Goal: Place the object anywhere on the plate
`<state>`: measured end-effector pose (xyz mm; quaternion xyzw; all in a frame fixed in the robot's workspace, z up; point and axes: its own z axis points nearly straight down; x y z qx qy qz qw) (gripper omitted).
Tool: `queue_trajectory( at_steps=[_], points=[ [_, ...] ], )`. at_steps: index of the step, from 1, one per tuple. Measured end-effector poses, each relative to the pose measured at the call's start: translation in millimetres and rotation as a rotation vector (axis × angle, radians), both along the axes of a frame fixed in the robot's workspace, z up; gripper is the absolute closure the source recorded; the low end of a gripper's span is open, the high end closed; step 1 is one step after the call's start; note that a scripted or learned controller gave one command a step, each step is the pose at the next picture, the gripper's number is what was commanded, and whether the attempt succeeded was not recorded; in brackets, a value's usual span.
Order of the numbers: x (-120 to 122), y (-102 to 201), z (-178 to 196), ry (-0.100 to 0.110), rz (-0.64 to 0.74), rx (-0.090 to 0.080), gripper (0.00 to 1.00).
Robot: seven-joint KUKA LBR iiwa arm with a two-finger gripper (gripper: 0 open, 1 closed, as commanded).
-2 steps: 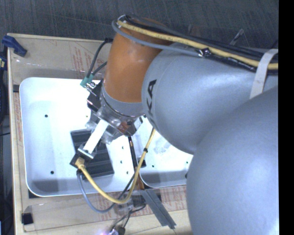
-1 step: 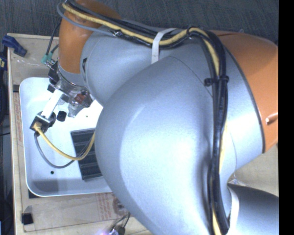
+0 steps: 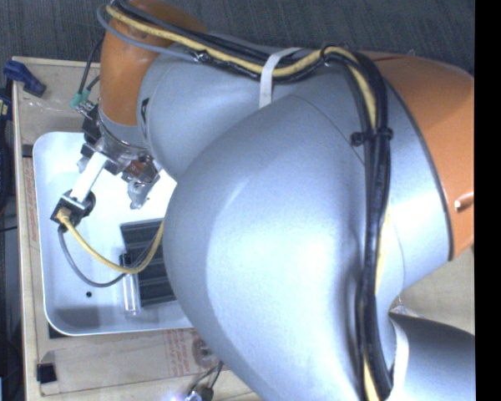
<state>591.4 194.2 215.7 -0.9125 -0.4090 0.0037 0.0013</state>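
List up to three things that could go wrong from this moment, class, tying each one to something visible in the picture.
1. The yellow cable loops low over the white bin beside the dark ribbed object; it might snag or drag it.
2. The tool hangs above the bin with nothing seen between its fingers, so a grasp may miss.
3. The grey arm blocks much of the bench, hiding any slip.

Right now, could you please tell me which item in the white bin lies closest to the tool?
The dark ribbed block, just below the tool; the clear cylinder lies farther down, beyond it.
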Motion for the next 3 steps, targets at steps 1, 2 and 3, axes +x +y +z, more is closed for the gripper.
queue_trajectory(
  at_steps=[1,2,3],
  points=[
    [1.4,-91.5,-32.0,0.000,-0.163,0.001,0.00],
    [0.4,-88.5,-23.4,0.007,-0.153,0.003,1.00],
    [-25.1,-148.3,-25.4,0.001,0.137,0.002,1.00]
  ],
)
